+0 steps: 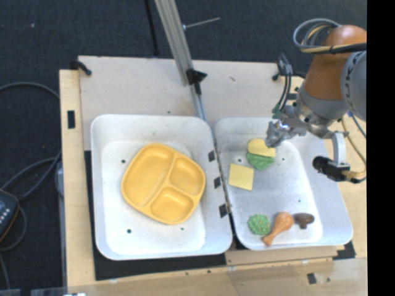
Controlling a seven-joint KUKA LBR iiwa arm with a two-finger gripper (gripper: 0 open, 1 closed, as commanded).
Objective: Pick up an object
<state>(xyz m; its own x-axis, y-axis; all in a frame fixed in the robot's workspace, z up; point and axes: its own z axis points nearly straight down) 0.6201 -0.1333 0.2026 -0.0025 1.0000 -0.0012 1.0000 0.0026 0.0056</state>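
Two shallow white bins are seen side by side on the tabletop (136,85). The right bin (321,217) is taken as the landmark.

The jaws of the gripper (273,135) are seen over the far part of the right bin, at the upper right edge of a yellow and green toy (260,153). The toy's yellow top is touched or overlapped by the gripper tip as viewed; whether it lies between the jaws cannot be told, and whether the jaws are open or closed cannot be told either. The grey arm with its orange band (330,60) is seen above the right bin's far right corner.

Inside the right bin, the yellow and green toy is placed near the far wall, toward the middle. A flat yellow square (241,177) is lain just beside it, toward the bin's left wall. Along the near wall three things are grouped: a green leafy toy (258,224), a tan drumstick (279,226) touching it, and a small brown mushroom-like piece (303,219) just beside the drumstick's thick end.

To the left of the right bin, the left bin (108,227) is occupied by a yellow divided plate (163,182) with three compartments. Beyond the right bin's far left corner, a slanted metal post (176,32) is mounted.
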